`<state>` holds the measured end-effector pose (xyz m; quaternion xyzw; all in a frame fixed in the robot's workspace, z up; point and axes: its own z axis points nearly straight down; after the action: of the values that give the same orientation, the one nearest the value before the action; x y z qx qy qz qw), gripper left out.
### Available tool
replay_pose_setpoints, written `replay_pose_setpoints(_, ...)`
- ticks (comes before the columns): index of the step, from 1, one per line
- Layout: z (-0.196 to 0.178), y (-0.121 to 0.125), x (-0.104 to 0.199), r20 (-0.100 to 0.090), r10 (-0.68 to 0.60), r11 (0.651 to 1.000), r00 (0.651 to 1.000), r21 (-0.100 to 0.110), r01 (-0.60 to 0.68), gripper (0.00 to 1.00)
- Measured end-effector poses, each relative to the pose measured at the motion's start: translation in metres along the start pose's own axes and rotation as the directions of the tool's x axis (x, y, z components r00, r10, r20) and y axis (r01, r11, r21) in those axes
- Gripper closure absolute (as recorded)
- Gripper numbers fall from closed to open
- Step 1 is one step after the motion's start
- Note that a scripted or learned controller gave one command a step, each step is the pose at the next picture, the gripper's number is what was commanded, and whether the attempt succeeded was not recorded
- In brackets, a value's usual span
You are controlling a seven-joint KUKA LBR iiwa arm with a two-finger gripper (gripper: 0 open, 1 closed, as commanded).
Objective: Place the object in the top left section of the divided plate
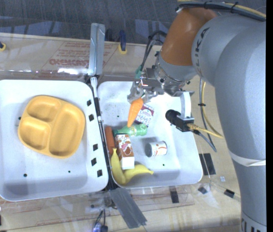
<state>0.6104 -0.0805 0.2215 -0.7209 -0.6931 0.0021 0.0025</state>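
Now my gripper (141, 92) pinches the carrot's (135, 111) top over the right bin (187, 166); the yellow plate (51, 125) sits left.

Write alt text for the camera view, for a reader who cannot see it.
A grey robot arm's gripper hangs over the right white bin, with an orange carrot slanting down just beneath it. That bin also holds a banana, a small carton, a can and other play food. The left bin holds a yellow divided plate.
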Motion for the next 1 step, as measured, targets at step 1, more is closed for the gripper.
replay_pose_setpoints(1,-0.0459,0.0073,-0.0541,0.0,-0.023,1.0,1.0,-0.001,0.023,1.0)
